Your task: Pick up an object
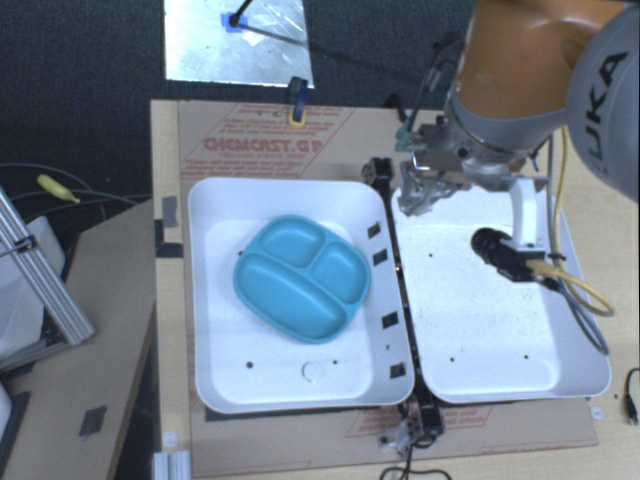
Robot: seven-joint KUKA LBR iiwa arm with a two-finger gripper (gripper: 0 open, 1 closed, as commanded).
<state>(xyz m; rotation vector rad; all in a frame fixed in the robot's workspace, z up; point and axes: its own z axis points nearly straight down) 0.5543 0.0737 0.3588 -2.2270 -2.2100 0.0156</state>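
A light blue divided plate (pixel 302 277) lies flat in the middle of the left white bin (pixel 215 368), turned at a slant. My gripper (pixel 418 196) hangs below the orange-banded wrist (pixel 520 48) over the far left corner of the right bin (pixel 500 378), close to the divider between the bins. It is to the right of the plate and apart from it. I see nothing held in it.
A black part with a yellow cable (pixel 572 290) juts from the arm over the right bin. Both bins rest on cardboard (pixel 265 138). A shiny sheet (pixel 235 23) lies behind, and an aluminium frame (pixel 35 278) stands at the left.
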